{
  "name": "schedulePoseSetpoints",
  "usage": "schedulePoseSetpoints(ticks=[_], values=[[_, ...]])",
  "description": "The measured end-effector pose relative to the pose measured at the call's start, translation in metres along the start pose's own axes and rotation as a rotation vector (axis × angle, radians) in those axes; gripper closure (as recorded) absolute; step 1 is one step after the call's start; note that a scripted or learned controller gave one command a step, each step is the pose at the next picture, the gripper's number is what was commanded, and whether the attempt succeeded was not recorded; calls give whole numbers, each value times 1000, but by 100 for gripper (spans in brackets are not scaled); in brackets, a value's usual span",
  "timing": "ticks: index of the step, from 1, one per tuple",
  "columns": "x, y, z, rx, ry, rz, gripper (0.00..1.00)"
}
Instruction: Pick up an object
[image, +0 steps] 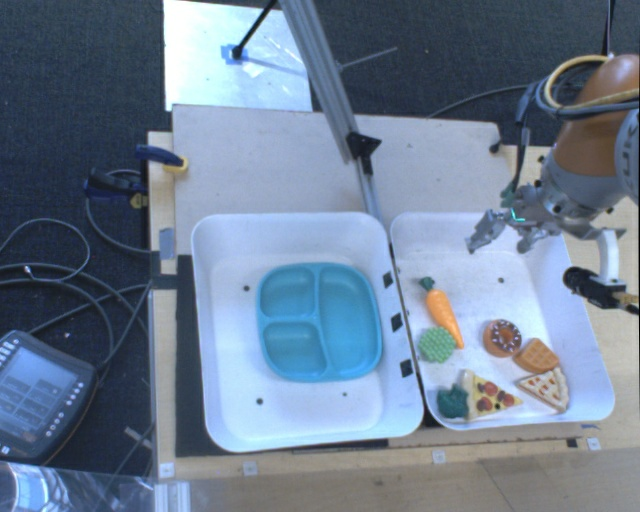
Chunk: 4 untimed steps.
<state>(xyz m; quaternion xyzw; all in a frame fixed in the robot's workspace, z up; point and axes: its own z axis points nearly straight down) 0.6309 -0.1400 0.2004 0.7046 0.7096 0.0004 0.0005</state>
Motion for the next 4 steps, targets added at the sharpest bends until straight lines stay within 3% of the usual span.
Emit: schedulePoseSetpoints(ticks=[2, 3, 4], values=[[1, 3, 112, 5, 1, 3, 0], [1, 6, 98, -3, 0, 1, 100], [-5, 7, 52, -5, -1, 5, 100]])
